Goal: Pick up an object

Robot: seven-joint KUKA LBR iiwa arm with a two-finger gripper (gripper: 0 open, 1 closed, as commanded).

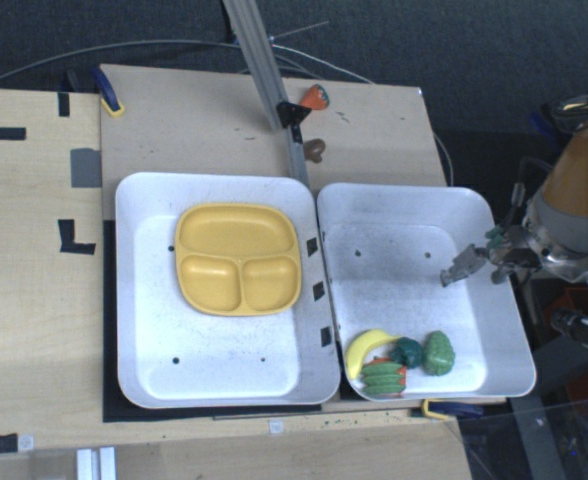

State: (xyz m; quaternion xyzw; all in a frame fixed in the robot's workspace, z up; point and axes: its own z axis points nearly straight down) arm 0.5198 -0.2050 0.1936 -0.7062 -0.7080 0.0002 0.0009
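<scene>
Two shallow white bins with rounded corners sit side by side on a pale wooden table [34, 298], their smooth plastic floors peppered with dark scuffs. The left bin [144, 368] holds a yellow divided plate [239, 258], matte and rounded, with one wide compartment above two smaller ones. In the right bin [494, 348], crowded into the lower corner at the lower right of the frame, lie small toy foods touching each other: a curved, glossy yellow banana [365, 348], a ridged green piece with a red band [383, 376], a dark teal lump [408, 352] and a bumpy green lump [438, 353]. The tool [462, 266] hangs over the right bin's right side, well above that cluster in the frame; whether it is open or closed cannot be told.
</scene>
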